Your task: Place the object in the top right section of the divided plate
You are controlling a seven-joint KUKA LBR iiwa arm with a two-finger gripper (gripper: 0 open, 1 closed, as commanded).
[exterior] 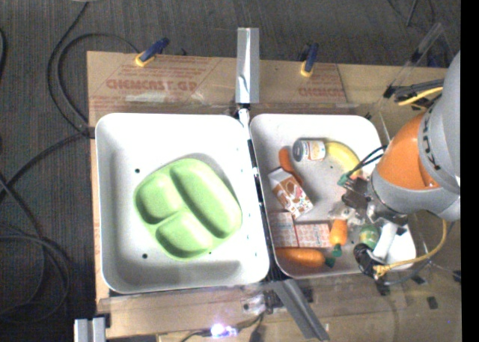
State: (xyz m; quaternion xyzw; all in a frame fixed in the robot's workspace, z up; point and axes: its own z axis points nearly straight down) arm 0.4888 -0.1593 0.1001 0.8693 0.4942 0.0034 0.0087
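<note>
gripper point(338, 237) is low in the right bin point(374, 132), can't tell its grip; small carrot point(337, 231) sits right by it. grab carrot in the middle, lift straight up b4 going to green plate point(187, 207).

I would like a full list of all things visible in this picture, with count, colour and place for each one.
divided plate: 1, light green, three sections, in the left bin
left bin: 1, white, left half of the bench
right bin: 1, white, right half of the bench
can: 1, silver with a label, lying at the top of the right bin
banana: 1, yellow, right of the can
small carton: 1, white and orange, middle of the right bin
flat packet: 1, pale with red print, below the carton
carrot: 1, orange, bottom edge of the right bin
clamps: 2, blue and yellow, on the cardboard above the bins
arm: 1, grey and orange, over the right bin's right side
gripper: 1, dark, low in the right bin
</note>
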